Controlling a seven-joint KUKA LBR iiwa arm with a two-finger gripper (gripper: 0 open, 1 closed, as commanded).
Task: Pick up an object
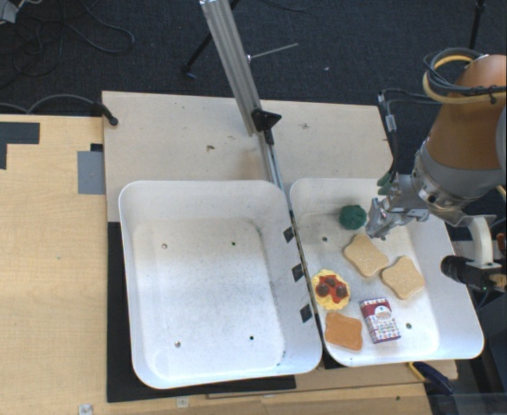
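Gripper [380,224] fingertips too small and blurred to read. Arm [465,137] cut off at right edge, covers part of right bin's [461,340] far rim. Red carton [380,320] label too small to read. Metal rail [234,59] hides strip of bench behind it.

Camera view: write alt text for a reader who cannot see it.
A grey and orange robot arm reaches in from the right, its gripper low over the right bin, between a green ball and a toast slice. That bin also holds a second toast slice, a small pizza, an orange slice and a red box. The left bin sits beside it.
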